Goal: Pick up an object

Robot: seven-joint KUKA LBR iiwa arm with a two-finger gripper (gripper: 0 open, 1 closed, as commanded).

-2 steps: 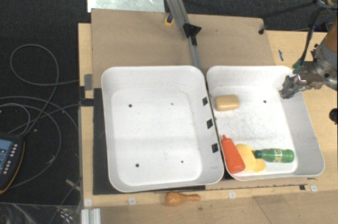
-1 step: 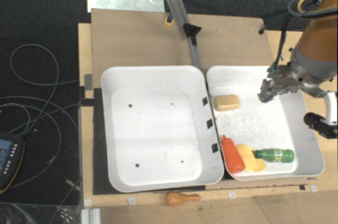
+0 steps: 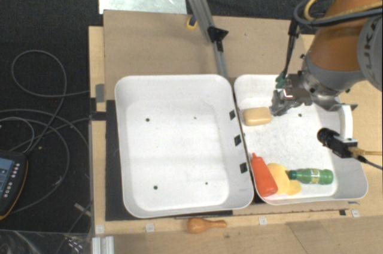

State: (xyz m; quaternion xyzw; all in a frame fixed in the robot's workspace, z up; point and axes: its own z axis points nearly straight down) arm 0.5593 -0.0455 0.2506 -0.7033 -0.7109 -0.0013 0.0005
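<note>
While nothing is lifted yet, every candidate lies in the right bin [image 3: 353, 184]. Nearest of all, outside the bins on the table's [image 3: 149, 43] near edge, rests a small tan pear-shaped piece [image 3: 206, 224], well apart from the arm. Just inside the right bin's near-left corner lies a red-orange bottle [image 3: 263, 175], touching a yellow object [image 3: 284, 178], and a green bottle [image 3: 311, 175] lies on its side just to their right. These three are crowded together, so a grab there could catch two at once or push one away.

Farther back, against the bin's left wall, sits a beige block [image 3: 257, 116]. The tool [image 3: 280, 104] hangs low just to the block's right, close to it or perhaps touching; I cannot tell how wide it stands, and no object shows gripped in it. The left bin [image 3: 125, 145] beside it holds no objects.

The main risk, as I judge it, is a miss: the tool looks offset to the block's right edge, so closing may only nudge the block against the wall, or pinch a corner that slips out on the lift. The black cable [image 3: 290, 52] dangling above the wrist could also snag.
</note>
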